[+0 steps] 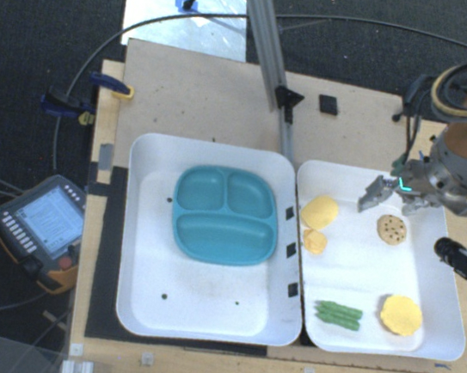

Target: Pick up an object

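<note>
- So we're looking down at a tan bench (212, 100) sitting on dark carpet, with a pale patch of floor up at the top edge.
- A teach pendant (40, 226) lies on the carpet to the left of the bench, with cables looping around it, and a couple of clamps (109, 85) bite the bench's left edge.
- A grey pole (268, 39) slants down from the top and ends just above the gap between the two bins.
- The left bin (139, 297) has a teal divided plate (225, 216) lying flat in it, toward the upper half.
- The right bin (436, 342) has all the food bits: a yellow lump (320, 211) and a smaller yellow piece (315, 242) near its left wall, green beans (339, 314) at the lower middle, and a flat yellow disc (401, 315) at the lower right.
- The cookie (392, 229) with dark chips lies flat in the upper right part of that bin.
- The arm comes in from the right, and the gripper (389, 196) sits over the top of the right bin, above and a bit left of the cookie, near it but apart from it as far as we can see.
- The fingers look spread apart with nothing between them.
</note>
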You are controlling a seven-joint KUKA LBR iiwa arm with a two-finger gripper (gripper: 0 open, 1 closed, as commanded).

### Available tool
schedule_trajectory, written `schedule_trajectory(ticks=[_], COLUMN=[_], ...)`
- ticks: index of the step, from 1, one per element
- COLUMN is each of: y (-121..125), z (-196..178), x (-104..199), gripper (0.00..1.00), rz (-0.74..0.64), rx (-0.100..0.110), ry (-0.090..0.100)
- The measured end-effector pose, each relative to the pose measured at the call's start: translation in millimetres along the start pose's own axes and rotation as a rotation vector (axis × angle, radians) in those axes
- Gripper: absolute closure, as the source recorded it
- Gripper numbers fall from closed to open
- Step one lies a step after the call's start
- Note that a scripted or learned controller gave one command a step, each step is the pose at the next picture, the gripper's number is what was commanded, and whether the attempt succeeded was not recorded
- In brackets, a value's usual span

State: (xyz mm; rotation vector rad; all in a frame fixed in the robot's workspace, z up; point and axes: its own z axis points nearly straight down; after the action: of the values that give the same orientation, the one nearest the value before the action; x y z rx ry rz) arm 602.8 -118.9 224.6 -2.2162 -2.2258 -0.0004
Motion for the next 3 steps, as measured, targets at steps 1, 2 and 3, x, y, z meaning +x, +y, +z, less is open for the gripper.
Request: schedule_trajectory(ticks=[1, 2, 3], y=[0.5, -0.3, -4.4], z=[-0.9, 40.1, 84.9], x=[0.0, -1.5, 5.3], gripper=[0.0, 0.0, 0.0], rz=[0.0, 0.003, 0.003], rx=[-0.002, 0.0, 0.001], ry=[0.0, -0.001, 0.0])
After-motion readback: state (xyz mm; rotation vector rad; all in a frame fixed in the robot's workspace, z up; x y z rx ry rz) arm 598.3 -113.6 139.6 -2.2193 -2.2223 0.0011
